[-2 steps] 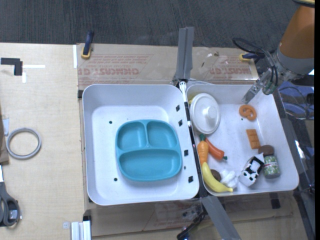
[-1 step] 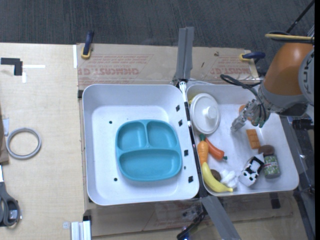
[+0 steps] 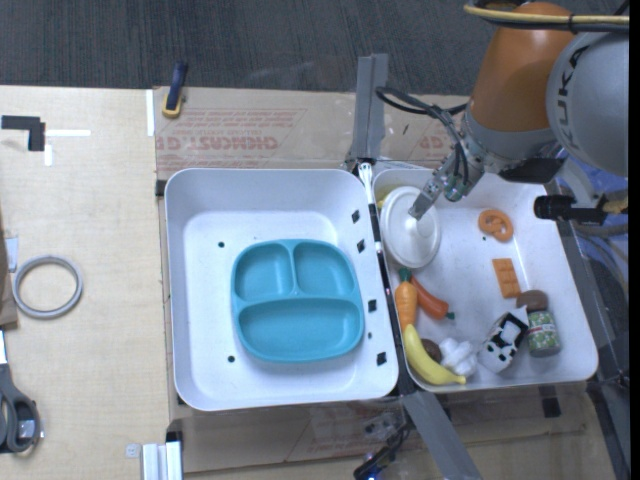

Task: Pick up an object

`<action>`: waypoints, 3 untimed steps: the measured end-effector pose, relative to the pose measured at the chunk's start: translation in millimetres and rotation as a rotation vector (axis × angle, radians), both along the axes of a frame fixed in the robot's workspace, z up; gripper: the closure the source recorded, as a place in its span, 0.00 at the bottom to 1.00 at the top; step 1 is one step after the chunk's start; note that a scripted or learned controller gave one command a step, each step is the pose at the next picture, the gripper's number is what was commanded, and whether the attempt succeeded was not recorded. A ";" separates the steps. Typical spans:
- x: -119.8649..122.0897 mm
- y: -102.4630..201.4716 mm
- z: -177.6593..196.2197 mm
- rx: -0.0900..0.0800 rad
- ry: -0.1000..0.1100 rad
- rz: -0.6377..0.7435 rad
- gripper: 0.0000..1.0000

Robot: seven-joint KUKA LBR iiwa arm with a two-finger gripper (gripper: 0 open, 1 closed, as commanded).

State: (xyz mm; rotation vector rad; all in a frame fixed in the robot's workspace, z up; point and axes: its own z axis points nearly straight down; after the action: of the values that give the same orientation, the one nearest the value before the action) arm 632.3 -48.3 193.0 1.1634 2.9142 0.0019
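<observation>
Nearest me, along the front of the right bin (image 3: 575, 368), I see a banana (image 3: 428, 360) lying by the left wall, a small white lump beside it, then a black-and-white toy cow (image 3: 505, 343) and a little jar (image 3: 543, 332) with a brown lid toward the right. Just behind the banana a carrot (image 3: 405, 303) lies against the divider, with a red-orange piece (image 3: 432, 301) angled off it. Further back on the bin floor sit an orange block (image 3: 507, 276) and, beyond that, an orange ring-shaped piece (image 3: 495, 225).

In the left bin (image 3: 190, 298) a blue divided plate (image 3: 297, 300) lies flat in the middle, apart from every wall.

At the back left corner of the right bin I see a white bowl (image 3: 411, 230) close to the divider. The gripper (image 3: 427, 202) hangs right over its rim — I cannot tell how its jaws stand from this angle, nor whether it touches the bowl. The grey arm with its orange band (image 3: 520, 63) comes in from the upper right.

Off to the left on the bench lie a grey ring (image 3: 45, 285) and, at the front edge, scissors (image 3: 18, 420).
</observation>
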 end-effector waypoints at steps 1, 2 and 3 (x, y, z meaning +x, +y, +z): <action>6.7 -27.3 -45.5 -0.002 -0.025 -0.002 1.00; -0.5 -54.7 -58.4 -0.006 -0.028 0.111 1.00; -12.7 -105.6 -62.4 -0.010 -0.022 0.234 1.00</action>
State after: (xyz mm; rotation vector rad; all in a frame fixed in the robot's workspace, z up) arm 619.6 -153.9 130.6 0.8089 3.0071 0.0009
